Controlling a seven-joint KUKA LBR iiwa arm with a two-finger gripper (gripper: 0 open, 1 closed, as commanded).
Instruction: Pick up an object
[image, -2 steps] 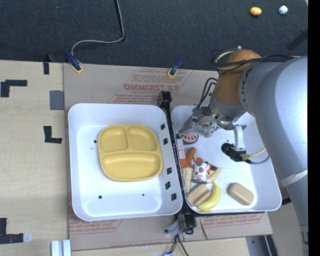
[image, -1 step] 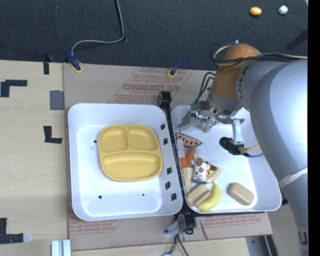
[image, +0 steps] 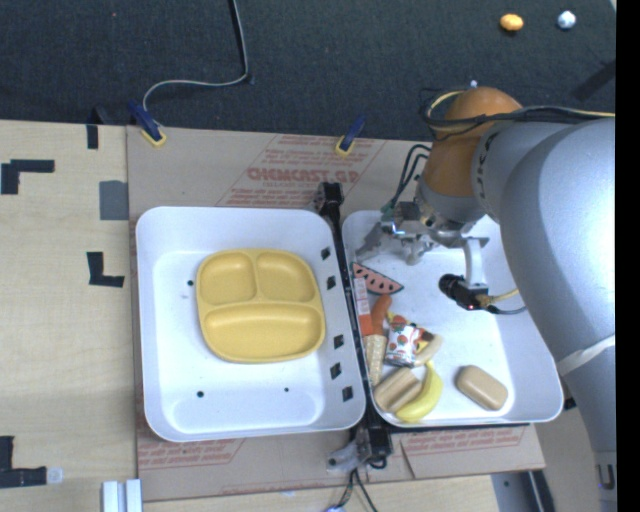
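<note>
- My pincer (image: 412, 240) hangs over the far left corner of the right bin (image: 520, 345); I see metal parts under my wrist, but I cannot tell what state it is in, and I see nothing in its hold.
- The things I could take lie nearer the camera, heaped along the right bin's left wall, well apart from my pincer.
- Nearest me is one watermelon slice (image: 378, 280), red with dark seeds. It looks like a toy: light, stiff and thin, lying flat, so I judge it awkward to pinch except across its narrow width.
- Below it, one small red-and-white packet (image: 403, 343), probably light and crumpling; it rests on other pieces and may slide.
- One banana (image: 424, 396), curved and smooth. I would close across its middle, though it touches the piece beside it.
- One brown bread roll (image: 392, 386) touches the banana; a few orange and tan pieces near the wall are too jumbled to count.
- One tan loaf-shaped piece (image: 481, 387) lies by itself towards the near right corner. I judge it the easiest: rounded, likely light and firm, with free space on both long sides.
- The left bin (image: 160, 330) holds one yellow divided plate (image: 262, 305) with three compartments, broad and flat, poor for my grip.
- Two bins in all.
</note>
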